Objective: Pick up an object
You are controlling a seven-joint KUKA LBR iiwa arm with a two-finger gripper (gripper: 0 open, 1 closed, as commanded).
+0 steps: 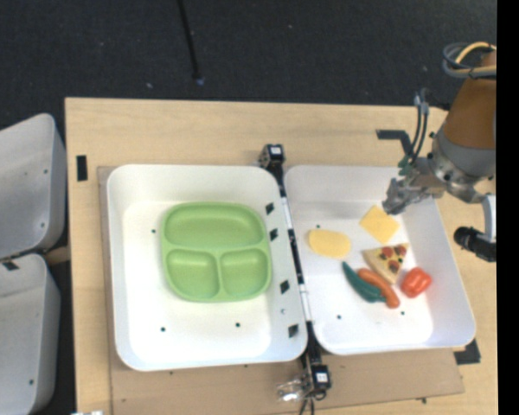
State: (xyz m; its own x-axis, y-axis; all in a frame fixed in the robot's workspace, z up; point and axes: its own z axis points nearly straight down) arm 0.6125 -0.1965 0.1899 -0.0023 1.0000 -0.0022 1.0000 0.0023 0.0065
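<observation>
Front edge: we see the tabletop [199,387], pale wood, with a small black clip [316,375] at the seam where the two bins meet.
Left bin [138,335]: white and shallow; we find a green divided plate [216,251] lying flat in its middle, three compartments showing.
Right bin [432,327]: white, just beside the left one, holding all the loose items.
Items: we count a pale yellow oval piece [329,243] near the bin's centre, a yellow square block [380,224] up and to its right, a pizza slice [387,259] below that block, a red pepper-like piece [415,281] by the slice, and a green pod [360,282] touching an orange carrot-like piece [380,288].
Arm: grey with an orange band, reaching in from the right over the bin's far right corner.
Tool [396,199]: low over the right bin, just above the yellow square block; we cannot tell how far its fingers are spread, nor whether it touches the block.
</observation>
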